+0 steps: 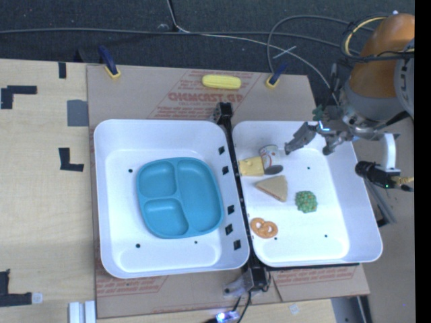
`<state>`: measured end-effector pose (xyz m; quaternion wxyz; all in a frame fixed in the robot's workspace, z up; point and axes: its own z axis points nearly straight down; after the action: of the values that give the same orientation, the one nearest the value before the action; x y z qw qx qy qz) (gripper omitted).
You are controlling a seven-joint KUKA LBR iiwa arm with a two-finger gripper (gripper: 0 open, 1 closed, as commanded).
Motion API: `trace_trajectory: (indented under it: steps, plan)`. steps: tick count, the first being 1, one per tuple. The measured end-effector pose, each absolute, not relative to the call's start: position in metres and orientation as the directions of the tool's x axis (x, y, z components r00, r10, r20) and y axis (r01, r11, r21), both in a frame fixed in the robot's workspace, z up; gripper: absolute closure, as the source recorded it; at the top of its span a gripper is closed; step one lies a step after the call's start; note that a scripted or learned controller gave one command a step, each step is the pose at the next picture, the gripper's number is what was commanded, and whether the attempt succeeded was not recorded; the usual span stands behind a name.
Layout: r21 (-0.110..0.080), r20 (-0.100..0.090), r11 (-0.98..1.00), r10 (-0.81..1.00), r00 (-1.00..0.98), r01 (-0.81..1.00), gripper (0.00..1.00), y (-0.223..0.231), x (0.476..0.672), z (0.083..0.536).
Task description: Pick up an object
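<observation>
The right bin holds a yellow cheese block, a tan sandwich wedge, a green broccoli floret and an orange pretzel. A small grey and white item lies just behind the cheese. My gripper hangs over the bin's back right part, right of the cheese and behind the broccoli. Its two dark fingers stand apart with nothing between them, so it is open.
The left bin holds a blue divided plate. A yellow oblong object lies on the cardboard behind the bins. Black clips run along the divide between the bins. Cables loop above the arm at the back right.
</observation>
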<state>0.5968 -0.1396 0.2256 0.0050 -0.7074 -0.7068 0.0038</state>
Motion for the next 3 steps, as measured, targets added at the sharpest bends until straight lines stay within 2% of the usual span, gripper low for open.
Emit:
trace_trajectory:
  steps: [1, 3]
  plan:
    - [-0.001, 0.0, 0.002, 1.0, -0.002, 1.0, 0.0, -0.139, 0.599, 0.231]
    - [-0.005, -0.001, 0.001, 1.0, -0.001, 1.0, 0.0, -0.148, 0.591, 0.137]
